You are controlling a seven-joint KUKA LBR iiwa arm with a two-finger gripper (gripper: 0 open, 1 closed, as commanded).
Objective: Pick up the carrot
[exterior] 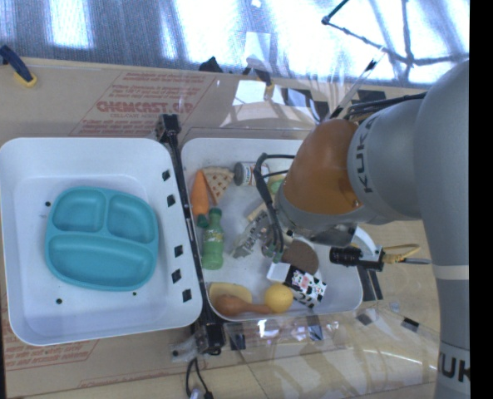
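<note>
The orange carrot (pixel 200 192) lies in the right bin (pixel 229 150), close to its left wall, with its tip pointing toward the back. A green bottle (pixel 212 238) stands just in front of it. My gripper (pixel 260 233) hangs over the middle of that bin, to the right of the carrot and apart from it. The orange band of the arm (pixel 321 169) covers much of the bin behind it.
The left bin (pixel 17 160) holds a teal divided plate (pixel 101 237). In the right bin lie a pizza slice (pixel 219 179), a lemon (pixel 279 298), a yellow-brown item (pixel 231 299) and a cow-patterned box (pixel 307 285) near the front wall. A black divider (pixel 182 214) separates the bins.
</note>
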